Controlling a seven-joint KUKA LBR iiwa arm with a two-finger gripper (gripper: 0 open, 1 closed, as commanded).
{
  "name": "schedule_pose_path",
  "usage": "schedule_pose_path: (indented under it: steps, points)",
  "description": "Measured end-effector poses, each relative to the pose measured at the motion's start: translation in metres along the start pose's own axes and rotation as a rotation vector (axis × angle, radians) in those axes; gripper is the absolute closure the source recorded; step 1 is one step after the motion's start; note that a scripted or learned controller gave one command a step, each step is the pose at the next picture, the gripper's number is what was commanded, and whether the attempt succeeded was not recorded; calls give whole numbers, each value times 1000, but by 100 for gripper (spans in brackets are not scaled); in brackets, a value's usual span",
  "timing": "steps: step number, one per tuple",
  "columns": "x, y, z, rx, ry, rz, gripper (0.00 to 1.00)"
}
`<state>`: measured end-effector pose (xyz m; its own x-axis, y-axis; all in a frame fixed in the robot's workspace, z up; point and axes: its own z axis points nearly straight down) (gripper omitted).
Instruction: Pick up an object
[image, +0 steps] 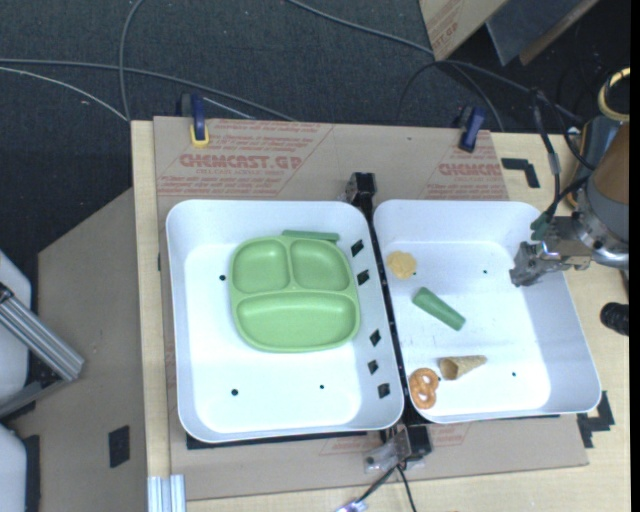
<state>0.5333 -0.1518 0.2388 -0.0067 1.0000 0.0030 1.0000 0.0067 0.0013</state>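
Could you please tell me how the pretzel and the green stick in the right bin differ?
The pretzel is orange-brown and looped; the stick is green and straight. The pretzel lies by the bin's near-left corner, the stick nearer its middle, lying at a slant. Both lie loose in the right bin, apart from the hand.

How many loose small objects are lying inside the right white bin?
4. A tan round piece near the divider at the back, a green cylinder in the middle, a cone toward the front, and a pretzel at the front left corner. None looks hidden.
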Motion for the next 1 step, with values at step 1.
schedule_pose_path:
  steps: [1]
  points:
    - [53, 0, 10, 4, 1, 1, 100]
